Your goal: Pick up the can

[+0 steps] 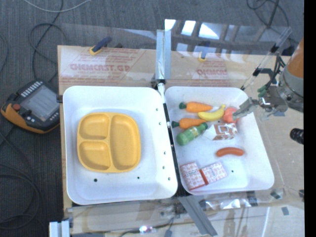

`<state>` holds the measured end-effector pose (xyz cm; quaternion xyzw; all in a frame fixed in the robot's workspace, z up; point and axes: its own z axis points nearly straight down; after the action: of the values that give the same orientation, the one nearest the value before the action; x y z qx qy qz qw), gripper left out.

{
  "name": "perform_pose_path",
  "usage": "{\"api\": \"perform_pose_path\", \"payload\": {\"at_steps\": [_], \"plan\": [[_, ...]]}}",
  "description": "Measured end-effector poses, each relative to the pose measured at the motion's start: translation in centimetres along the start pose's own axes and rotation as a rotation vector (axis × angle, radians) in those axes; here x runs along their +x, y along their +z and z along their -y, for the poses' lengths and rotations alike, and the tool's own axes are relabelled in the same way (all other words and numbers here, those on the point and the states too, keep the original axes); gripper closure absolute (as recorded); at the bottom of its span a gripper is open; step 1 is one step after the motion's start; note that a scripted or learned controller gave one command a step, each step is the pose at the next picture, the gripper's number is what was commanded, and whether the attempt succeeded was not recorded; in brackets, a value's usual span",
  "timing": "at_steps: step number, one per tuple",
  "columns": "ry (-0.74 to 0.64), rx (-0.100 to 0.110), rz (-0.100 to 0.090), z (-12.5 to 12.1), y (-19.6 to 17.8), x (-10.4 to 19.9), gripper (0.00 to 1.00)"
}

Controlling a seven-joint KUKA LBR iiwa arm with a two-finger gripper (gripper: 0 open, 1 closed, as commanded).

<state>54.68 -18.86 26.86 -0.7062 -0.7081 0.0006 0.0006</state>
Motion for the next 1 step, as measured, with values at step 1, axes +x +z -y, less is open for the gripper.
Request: {"api": "perform_pose_path", "payload": {"at_steps": [1], "plan": [[-0.058, -0.001, 0.001, -3.45, 13.33, -1.45, 0.00]]}}
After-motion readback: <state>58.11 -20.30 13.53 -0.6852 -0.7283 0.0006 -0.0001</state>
